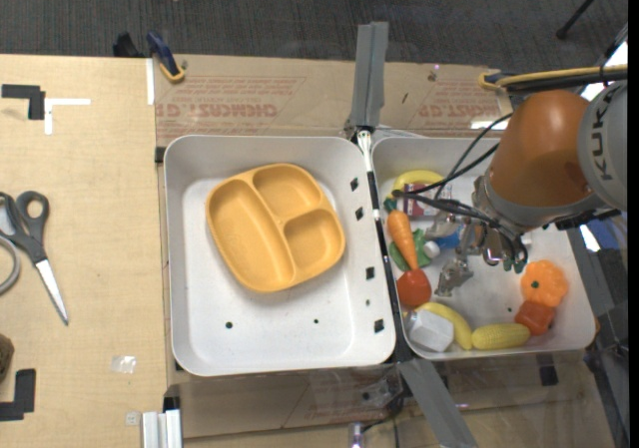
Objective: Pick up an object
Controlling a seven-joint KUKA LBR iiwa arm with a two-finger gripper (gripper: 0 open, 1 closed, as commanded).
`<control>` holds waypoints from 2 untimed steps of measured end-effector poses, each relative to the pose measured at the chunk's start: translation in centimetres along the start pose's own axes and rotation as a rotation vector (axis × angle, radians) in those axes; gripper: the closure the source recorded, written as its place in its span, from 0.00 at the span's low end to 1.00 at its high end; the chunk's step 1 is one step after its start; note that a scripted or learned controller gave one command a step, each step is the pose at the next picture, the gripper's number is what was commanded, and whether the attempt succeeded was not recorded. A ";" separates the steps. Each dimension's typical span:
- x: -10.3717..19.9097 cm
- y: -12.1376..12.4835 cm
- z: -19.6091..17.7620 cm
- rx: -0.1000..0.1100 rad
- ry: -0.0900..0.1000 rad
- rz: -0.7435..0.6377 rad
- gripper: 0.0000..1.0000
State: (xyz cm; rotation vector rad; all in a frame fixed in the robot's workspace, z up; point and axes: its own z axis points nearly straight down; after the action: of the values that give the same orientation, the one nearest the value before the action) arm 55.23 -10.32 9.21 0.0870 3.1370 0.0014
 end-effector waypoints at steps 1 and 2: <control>-5.1 1.2 -0.1 0.001 -0.002 -0.091 0.00; -7.3 -2.9 -0.1 0.001 0.011 -0.086 0.00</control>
State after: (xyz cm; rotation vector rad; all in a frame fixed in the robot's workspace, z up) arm 62.31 -13.59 9.32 -0.0487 3.1486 0.0000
